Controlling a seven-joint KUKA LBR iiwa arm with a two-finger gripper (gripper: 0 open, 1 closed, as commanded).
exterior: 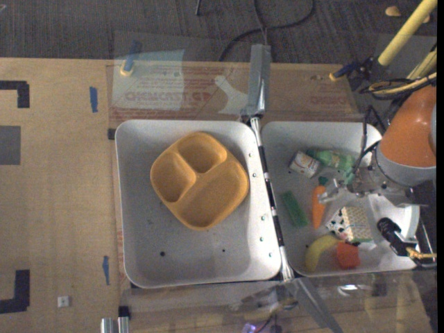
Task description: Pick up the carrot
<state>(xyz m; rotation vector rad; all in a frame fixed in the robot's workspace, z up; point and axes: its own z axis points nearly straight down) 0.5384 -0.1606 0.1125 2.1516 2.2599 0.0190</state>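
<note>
Two shallow white bins sit side by side on your bench. Left bin: an orange divided plate. Right bin: the carrot, lying roughly upright between a green block and a patterned card. Your gripper hangs just beside the carrot's upper end, to its right; you cannot tell its grip state. A banana lies below the carrot.

Two white bins, one orange plate, one carrot, one banana, perhaps five other items.
</note>
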